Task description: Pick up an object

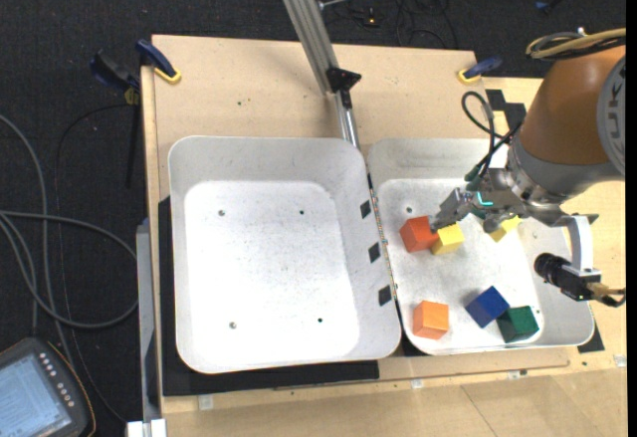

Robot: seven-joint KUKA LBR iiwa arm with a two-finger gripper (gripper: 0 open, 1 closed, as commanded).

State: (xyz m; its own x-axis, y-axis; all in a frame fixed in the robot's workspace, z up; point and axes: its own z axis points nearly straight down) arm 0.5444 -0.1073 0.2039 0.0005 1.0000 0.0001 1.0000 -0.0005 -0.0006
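While the arm (pixel 572 116) leans in from three o'clock, its gripper (pixel 476 210) hangs low over the right bin (pixel 398 171), at about one o'clock from that bin's middle. Whether anything sits between the fingers I cannot tell — the wrist hides them from this angle. A yellow block (pixel 448 237) lies just beside the gripper at its seven o'clock, touching a red-orange block (pixel 418 233) at its nine o'clock. A second yellow piece (pixel 504 225) peeks out at the gripper's four o'clock. Toward six o'clock in the bin lie an orange block (pixel 430 319), a blue block (pixel 488 306) and a green block (pixel 519 324) — blue and green touching. The left bin (pixel 189 166) sits alongside.
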